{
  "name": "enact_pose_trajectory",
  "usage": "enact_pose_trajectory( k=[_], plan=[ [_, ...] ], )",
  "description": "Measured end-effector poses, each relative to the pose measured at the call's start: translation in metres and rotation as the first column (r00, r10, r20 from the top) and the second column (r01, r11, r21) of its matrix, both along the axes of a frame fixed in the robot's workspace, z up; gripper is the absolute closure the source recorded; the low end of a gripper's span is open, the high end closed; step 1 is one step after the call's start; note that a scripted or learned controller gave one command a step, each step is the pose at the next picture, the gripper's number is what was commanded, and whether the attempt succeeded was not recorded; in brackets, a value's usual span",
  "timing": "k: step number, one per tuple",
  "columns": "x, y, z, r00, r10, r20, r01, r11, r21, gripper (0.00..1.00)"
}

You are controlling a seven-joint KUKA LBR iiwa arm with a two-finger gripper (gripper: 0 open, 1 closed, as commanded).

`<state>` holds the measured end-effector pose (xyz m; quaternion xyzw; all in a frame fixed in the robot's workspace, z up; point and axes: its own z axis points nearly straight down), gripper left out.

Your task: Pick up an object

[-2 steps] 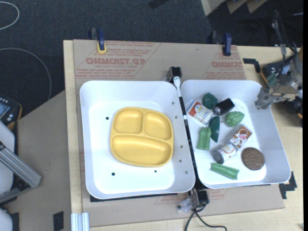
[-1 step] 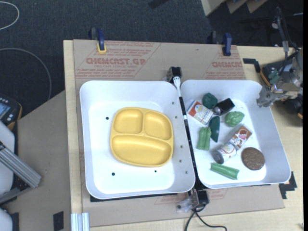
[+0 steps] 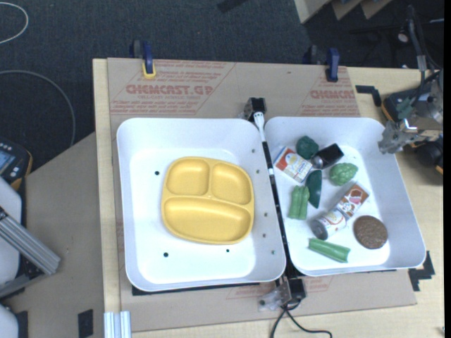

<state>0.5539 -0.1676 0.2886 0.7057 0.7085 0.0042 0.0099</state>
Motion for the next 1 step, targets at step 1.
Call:
enact_pose_trajectory(
  k=[1],
  plan=[
    [0.0006, -0.0001, 0.0103, 1.0, 0.001, 0.003, -0.001, 1.0, -0.002, 1.0]
  ],
)
